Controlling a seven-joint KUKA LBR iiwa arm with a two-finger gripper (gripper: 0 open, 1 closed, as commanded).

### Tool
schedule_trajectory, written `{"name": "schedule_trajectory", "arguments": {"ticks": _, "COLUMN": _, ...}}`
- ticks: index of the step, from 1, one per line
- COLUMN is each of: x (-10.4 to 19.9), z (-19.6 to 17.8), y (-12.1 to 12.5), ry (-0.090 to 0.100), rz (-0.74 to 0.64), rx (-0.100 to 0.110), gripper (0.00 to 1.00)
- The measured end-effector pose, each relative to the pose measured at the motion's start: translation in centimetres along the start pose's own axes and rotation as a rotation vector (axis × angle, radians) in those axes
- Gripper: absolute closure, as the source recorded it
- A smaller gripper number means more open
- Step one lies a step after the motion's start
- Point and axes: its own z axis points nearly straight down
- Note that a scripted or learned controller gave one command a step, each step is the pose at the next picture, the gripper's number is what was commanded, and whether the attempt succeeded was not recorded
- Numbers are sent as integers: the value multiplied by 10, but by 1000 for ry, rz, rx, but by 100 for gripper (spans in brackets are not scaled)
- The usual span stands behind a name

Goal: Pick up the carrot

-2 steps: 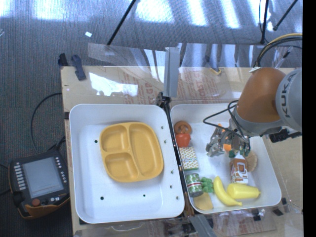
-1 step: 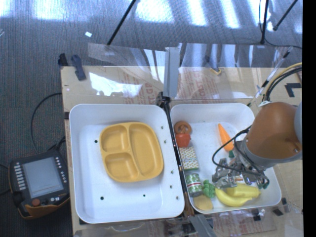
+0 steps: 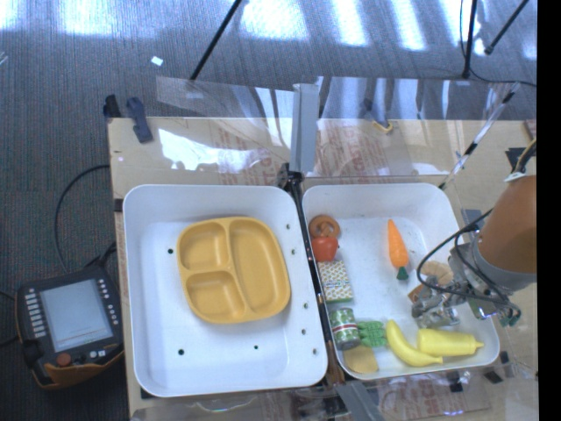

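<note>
The carrot (image 3: 398,246), orange with a small green stub at its near end, lies in the right bin (image 3: 372,200), toward the upper right. My gripper (image 3: 436,306) hangs over the same bin's right side, below and to the right of the carrot and apart from it. The metal head and dark cables blur the tips.
A yellow divided plate (image 3: 233,267) sits in the left bin (image 3: 149,235). Along the right bin's left wall lie a doughnut (image 3: 324,226), a tomato (image 3: 324,247), a small box (image 3: 336,281) and a can (image 3: 344,327). A banana (image 3: 406,345) and a yellow bottle (image 3: 449,343) rest near its front edge.
</note>
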Motion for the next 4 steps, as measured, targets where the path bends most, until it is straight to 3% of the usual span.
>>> {"name": "schedule_trajectory", "arguments": {"ticks": 1, "x": -2, "z": -1, "y": 0, "ry": -5, "rz": -1, "rx": 1, "gripper": 0}}
{"name": "schedule_trajectory", "arguments": {"ticks": 2, "x": -80, "z": 0, "y": 25, "ry": -1, "rz": 225, "rx": -2, "gripper": 0}}
{"name": "schedule_trajectory", "arguments": {"ticks": 3, "x": -134, "z": -1, "y": 12, "ry": 7, "rz": 351, "rx": -1, "gripper": 0}}
{"name": "schedule_trajectory", "arguments": {"ticks": 4, "x": -132, "z": 2, "y": -14, "ry": 23, "rz": 567, "rx": -8, "gripper": 0}}
